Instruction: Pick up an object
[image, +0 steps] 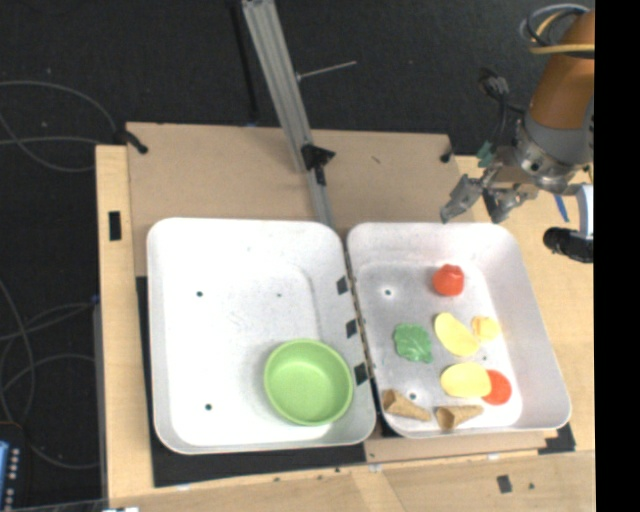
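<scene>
Camera view: gripper (478, 203) open, holding nothing, above the right bin's (520, 262) far rim. Tomato (448, 280) lying in that bin, apart from the gripper. Green bowl (308, 381) in left bin (190, 260).

arm (562, 75): cut off by the right edge of the view, only the wrist end showing
tool (478, 203): too small and dark to tell how its fingers stand
orange disc (497, 388): partly covered by the yellow piece (465, 379) overlapping its left side
small pale yellow piece (486, 327): shape too small to tell
metal pole (285, 105): cut off by the top edge
tabletop (240, 170): near edge runs off the bottom of the view
cables (45, 120): run off the left edge
</scene>
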